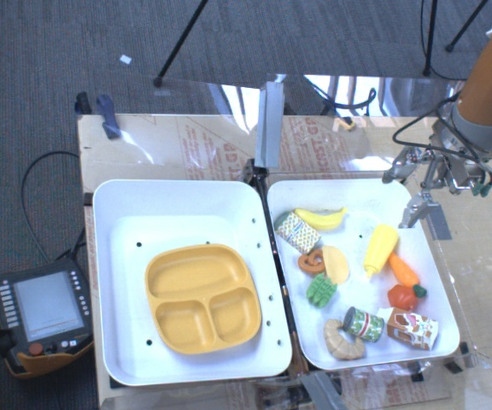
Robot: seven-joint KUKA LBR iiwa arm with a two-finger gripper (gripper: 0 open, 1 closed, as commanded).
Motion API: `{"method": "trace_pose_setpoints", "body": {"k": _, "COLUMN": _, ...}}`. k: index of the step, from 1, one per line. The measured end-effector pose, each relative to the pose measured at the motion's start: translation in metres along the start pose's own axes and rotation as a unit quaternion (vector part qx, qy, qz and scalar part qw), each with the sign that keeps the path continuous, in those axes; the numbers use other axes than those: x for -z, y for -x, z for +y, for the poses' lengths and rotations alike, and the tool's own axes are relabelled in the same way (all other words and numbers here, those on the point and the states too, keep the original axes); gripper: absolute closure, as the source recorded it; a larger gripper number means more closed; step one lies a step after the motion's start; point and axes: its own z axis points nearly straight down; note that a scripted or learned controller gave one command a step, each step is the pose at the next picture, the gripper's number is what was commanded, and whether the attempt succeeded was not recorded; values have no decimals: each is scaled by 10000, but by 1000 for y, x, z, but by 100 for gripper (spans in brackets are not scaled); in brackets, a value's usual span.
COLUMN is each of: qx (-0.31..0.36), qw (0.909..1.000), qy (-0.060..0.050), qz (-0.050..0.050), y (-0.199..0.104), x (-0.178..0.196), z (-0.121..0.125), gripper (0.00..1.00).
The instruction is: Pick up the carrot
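The carrot (404,270) is a short orange piece lying at the right side of the right bin (361,196). It sits between a yellow bottle (381,248) and a red tomato-like toy (404,296). My gripper (423,220) hangs over the bin's upper right corner, a little up and to the right of the carrot and apart from it. Its two grey fingers are spread open, with nothing between them.
The right bin also holds a banana (323,219), a patterned packet (298,231), a pretzel (312,261), a green toy (321,290), a can (364,324), a croissant (341,339) and a small carton (413,329). A yellow divided tray (202,297) lies in the left bin (118,220).
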Motion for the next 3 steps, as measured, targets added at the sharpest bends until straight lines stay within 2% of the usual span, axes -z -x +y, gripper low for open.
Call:
{"method": "trace_pose_setpoints", "body": {"k": 1, "qx": -198, "qw": 9998, "qy": 12, "qz": 24, "y": -30, "x": -145, "z": 2, "gripper": 0}}
{"method": "trace_pose_setpoints", "body": {"k": 2, "qx": 191, "qw": 9998, "qy": 7, "qz": 7, "y": -73, "x": -143, "z": 0, "gripper": 0}}
{"method": "trace_pose_setpoints", "body": {"k": 3, "qx": 228, "qw": 9997, "qy": 12, "qz": -3, "y": -70, "x": -133, "z": 4, "gripper": 100}}
